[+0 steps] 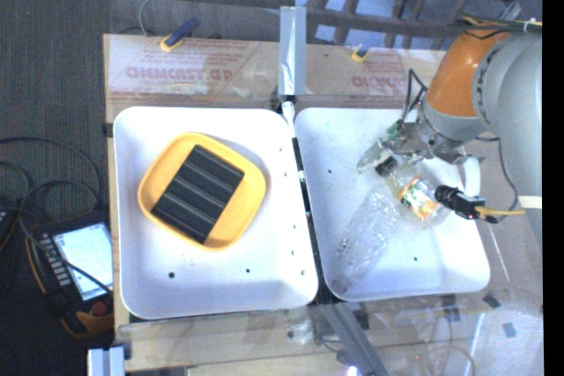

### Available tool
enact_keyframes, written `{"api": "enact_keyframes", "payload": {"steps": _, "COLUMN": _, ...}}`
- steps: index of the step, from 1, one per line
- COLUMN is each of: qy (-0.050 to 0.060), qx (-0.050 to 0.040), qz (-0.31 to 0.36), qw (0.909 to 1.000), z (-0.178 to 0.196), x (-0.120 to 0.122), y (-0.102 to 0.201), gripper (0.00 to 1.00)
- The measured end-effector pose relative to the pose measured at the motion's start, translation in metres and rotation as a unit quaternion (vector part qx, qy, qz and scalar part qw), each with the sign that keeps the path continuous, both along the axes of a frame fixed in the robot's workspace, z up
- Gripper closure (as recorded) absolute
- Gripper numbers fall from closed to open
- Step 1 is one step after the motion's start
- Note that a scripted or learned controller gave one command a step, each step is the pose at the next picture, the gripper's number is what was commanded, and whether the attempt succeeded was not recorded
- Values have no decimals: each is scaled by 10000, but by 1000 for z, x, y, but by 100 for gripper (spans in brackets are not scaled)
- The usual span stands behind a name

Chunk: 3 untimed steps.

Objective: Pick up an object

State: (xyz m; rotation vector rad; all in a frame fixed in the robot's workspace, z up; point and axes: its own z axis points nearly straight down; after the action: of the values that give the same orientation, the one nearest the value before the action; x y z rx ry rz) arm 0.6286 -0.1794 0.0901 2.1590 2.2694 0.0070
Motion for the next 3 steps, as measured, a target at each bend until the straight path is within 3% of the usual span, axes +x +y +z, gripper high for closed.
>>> {"api": "enact_keyframes", "payload": {"steps": 1, "qy": 6, "qx": 11, "qz": -1515, "qw": 9885, "z": -1, "x": 26, "y": 12, "gripper": 0}}
{"api": "enact_keyframes", "payload": {"steps": 2, "qy": -9, "qx": 13, "qz": -892, "qw": 9960, "z": 1, "x": -17, "y": -23, "gripper": 0}}
{"api": "enact_keyframes", "payload": {"steps": 3, "qy": -26, "qx": 20, "qz": -886, "qw": 9961, "z": 11, "x": -15, "y": -21, "gripper": 100}}
